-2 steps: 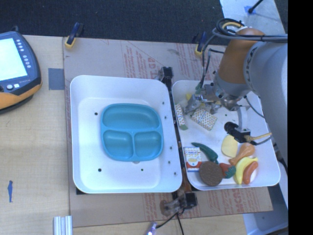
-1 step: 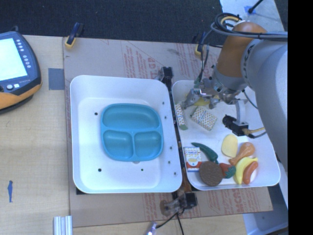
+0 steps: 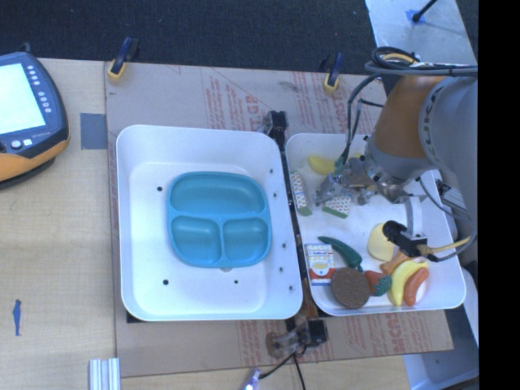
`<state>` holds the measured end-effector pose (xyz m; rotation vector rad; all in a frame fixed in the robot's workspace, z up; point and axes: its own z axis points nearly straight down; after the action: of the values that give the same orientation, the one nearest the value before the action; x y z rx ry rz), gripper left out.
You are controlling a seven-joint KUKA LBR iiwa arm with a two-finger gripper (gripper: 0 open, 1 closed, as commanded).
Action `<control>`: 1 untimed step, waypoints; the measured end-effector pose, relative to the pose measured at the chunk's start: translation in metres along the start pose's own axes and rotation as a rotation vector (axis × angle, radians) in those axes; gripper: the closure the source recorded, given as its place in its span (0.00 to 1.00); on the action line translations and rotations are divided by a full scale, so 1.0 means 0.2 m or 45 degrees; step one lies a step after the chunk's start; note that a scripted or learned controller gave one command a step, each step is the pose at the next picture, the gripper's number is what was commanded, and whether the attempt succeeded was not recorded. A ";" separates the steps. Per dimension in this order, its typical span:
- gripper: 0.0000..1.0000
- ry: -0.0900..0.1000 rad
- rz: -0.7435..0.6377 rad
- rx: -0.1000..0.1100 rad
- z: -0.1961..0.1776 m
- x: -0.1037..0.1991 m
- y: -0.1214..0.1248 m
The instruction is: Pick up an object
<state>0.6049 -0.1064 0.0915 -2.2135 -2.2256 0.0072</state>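
Note:
My gripper (image 3: 339, 187) hangs low over the upper left part of the right bin (image 3: 455, 299), below the grey arm with its orange band (image 3: 406, 120). Just under it lies a flat white-and-green speckled packet (image 3: 336, 208). A second speckled packet (image 3: 300, 193) lies against the bin's left wall, and a yellow piece (image 3: 319, 165) sits behind the gripper. Nothing shows as lifted off the bin floor.
The lower part of the right bin holds a green pepper (image 3: 343, 253), a small red-and-white carton (image 3: 319, 263), a brown round disc (image 3: 350, 288), a banana (image 3: 400, 283), a sausage (image 3: 417, 285) and a pale yellow lump (image 3: 379, 240). The left bin (image 3: 130, 218) holds a blue divided plate (image 3: 218, 218).

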 end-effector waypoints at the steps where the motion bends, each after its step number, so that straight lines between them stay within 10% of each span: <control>1: 1.00 0.000 -0.003 0.003 -0.05 0.00 0.00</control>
<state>0.6048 -0.1070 0.1016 -2.2094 -2.2273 0.0103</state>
